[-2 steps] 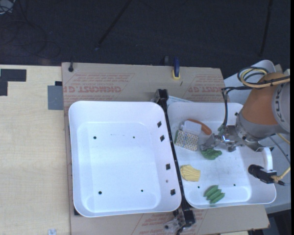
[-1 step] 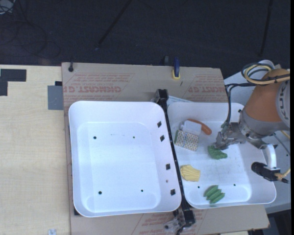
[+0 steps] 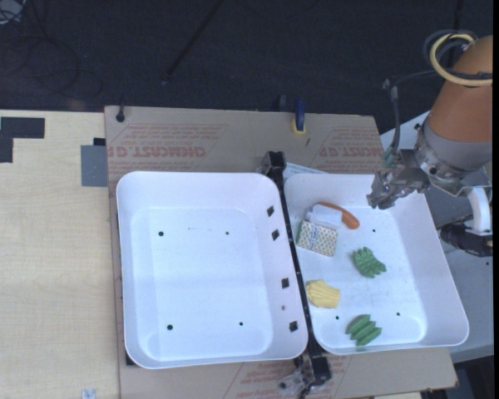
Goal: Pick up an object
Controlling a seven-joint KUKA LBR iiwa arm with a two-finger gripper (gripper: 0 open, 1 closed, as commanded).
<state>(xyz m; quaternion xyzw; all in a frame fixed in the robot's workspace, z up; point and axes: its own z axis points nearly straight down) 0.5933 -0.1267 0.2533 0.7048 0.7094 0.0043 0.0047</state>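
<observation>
Two bins (image 3: 129,223); jaws (image 3: 384,196) above right bin's back edge (image 3: 358,175).

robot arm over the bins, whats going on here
The arm's gripper sits above the far edge of the right bin, with nothing visibly held. The orange carrot, patterned packet, yellow piece and two green items all lie in that bin, none picked yet. The left bin is beside it.
</observation>
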